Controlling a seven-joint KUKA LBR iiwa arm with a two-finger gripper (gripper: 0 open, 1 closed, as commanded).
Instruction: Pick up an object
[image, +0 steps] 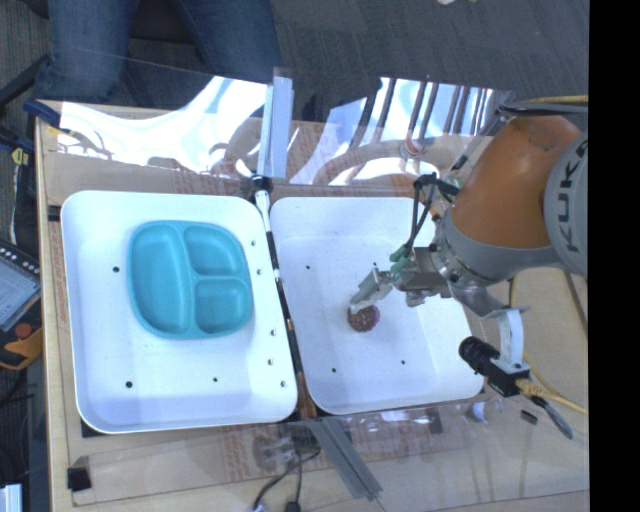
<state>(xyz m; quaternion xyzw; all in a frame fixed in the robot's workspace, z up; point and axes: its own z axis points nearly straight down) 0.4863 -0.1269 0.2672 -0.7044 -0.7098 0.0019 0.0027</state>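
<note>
Wooden surface (150, 455) carries two shallow white bins side by side, with crinkled reflective sheeting (200, 115) along the far edge and dark carpet beyond it.

Left bin (90, 385): holds a blue divided tray (190, 277), three compartments, lying flat near the bin's middle.

Right bin (330, 385): holds one small, round, dark reddish-brown object (364, 318), resting on the bin floor slightly right of centre.

Arm (505, 195) enters from the right, orange band above the wrist, grey body. Black lettering runs down the grey casing at the far right; only part of it shows, reading roughly "KU".

Gripper (366, 296) sits low over the right bin, directly above and just beside the object. Fingers (372, 287) point down and to the left, tips close to the object's upper edge. Cannot tell whether the fingers are spread or closed; the view is too coarse at the tips. Cannot tell whether a tip touches the object. Object is not visibly between the fingers and appears to lie on the bin floor.

Black cabling (420, 215) loops from the wrist down to the gripper body. A black fitting (485, 358) with a yellow cable sits at the right bin's near right corner.
</note>
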